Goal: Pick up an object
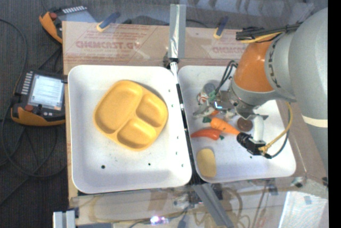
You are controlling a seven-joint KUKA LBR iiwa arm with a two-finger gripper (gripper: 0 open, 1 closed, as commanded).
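Pincer (214,106) (over right bin (277,165)) above one carrot (224,125), one potato (206,161)

The left bin (80,168) holds a yellow divided tray (131,113) near its middle. In the right bin (277,165) the arm (277,70) reaches low, its pincer (216,103) over a cluster of small items. Just below lie a carrot (224,125) and a red pepper (206,135); a tan potato (206,162) sits near the front wall. A pendant (40,96) lies left of the surface.

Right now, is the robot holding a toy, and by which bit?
Cannot tell: the gripper is low over the carrot in the right bin, but its wrist hides any hold.
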